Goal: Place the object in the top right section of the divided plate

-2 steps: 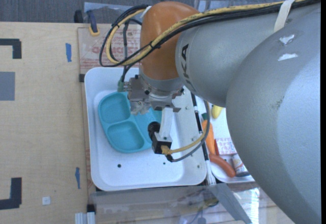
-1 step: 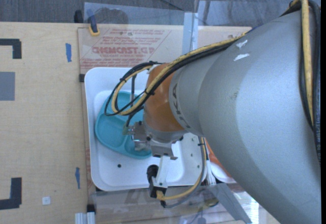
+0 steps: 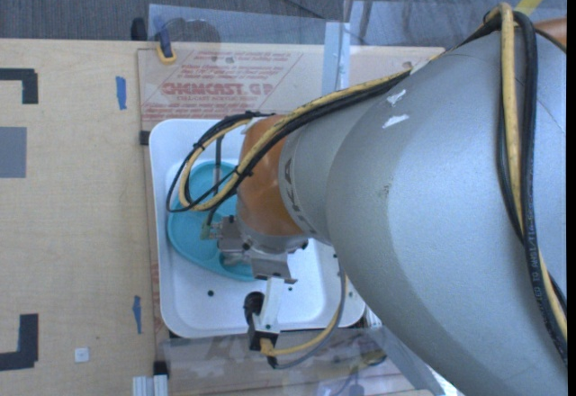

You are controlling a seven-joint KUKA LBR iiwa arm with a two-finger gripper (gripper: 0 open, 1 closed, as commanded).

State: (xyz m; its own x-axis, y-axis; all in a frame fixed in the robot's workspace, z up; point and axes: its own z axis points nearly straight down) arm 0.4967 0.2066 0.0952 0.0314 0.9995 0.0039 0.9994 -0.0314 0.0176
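At bench centre, camera view, items as follows.

1. White bin [image 3: 180,295]: shallow, with rounded corners. Its left and lower floor are bare apart from a few dark specks. Its right side is covered by the arm.

2. Divided plate [image 3: 192,239]: teal, lying flat on the floor of the bin in its left half, close to the left wall. Only the left and lower rim of the plate are open to view. The right part, top right section included, lies under the wrist.

3. Arm [image 3: 432,205]: grey and very large in frame, reaching from the right across the bin. Its orange band [image 3: 261,192] sits directly over the plate.

4. Gripper [image 3: 252,252]: a metal body below the orange band, pointing down at the plate's lower right edge. Whether it is spread or pressed together cannot be told, nor whether it pinches anything.

5. Object: its position cannot be told, since the ground beneath the wrist is hidden.

6. Cables [image 3: 192,171]: yellow and black, looping from the wrist out over the upper left of the plate.

7. Board [image 3: 225,79]: pale with red printing, lying just beyond the bin's far wall.

8. Bench [image 3: 72,223]: light wood. It carries black tape marks [image 3: 22,84] at the far left and two short blue tape strips [image 3: 121,93] nearer the bin.
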